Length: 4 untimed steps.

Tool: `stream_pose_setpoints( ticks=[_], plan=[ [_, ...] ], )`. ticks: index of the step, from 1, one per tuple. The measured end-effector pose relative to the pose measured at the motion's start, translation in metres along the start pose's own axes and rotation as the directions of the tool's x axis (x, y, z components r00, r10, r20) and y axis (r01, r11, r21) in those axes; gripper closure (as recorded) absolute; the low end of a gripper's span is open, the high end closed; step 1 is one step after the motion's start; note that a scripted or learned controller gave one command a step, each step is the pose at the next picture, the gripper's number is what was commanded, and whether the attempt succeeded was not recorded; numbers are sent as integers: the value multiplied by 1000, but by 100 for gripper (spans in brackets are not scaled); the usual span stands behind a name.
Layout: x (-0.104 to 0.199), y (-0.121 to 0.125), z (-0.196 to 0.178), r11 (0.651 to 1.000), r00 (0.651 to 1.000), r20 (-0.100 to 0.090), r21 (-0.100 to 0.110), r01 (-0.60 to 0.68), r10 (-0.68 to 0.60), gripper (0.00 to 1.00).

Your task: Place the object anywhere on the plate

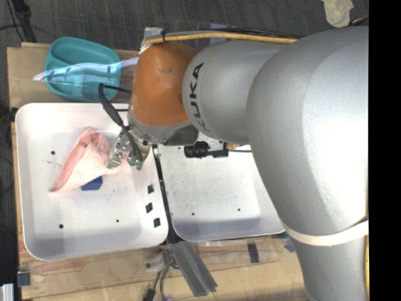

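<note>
A pink plate (83,158) lies in the left bin (37,231), tilted so that it looks like a long wedge running from upper right to lower left. A small blue object (92,183) rests on the bin floor against the plate's lower edge, partly tucked under it. My gripper (124,153) hangs low over the left bin at the plate's right end, touching or nearly touching its rim. The blue object is to the gripper's lower left, apart from it. Nothing shows in the gripper.
The grey arm with its orange band (161,86) covers much of the right bin (213,224). A teal scoop-like thing with clear plastic (81,68) sits beyond the left bin's far edge. Small black marks (150,207) dot the left bin near the divider.
</note>
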<state>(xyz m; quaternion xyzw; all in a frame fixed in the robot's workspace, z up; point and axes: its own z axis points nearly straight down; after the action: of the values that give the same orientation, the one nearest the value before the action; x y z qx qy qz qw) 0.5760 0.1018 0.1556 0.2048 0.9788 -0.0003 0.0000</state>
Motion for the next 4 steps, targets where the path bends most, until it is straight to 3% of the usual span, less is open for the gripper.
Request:
stream_pose_setpoints(
  ticks=[1, 2, 4],
  plan=[
    [7, 72, 61, 988, 988, 5, -5, -153, 153, 100],
    [8, 71, 62, 988, 988, 3, -3, -154, 154, 0],
    [8, 71, 62, 988, 988, 3, -3, -154, 154, 0]
  ],
)
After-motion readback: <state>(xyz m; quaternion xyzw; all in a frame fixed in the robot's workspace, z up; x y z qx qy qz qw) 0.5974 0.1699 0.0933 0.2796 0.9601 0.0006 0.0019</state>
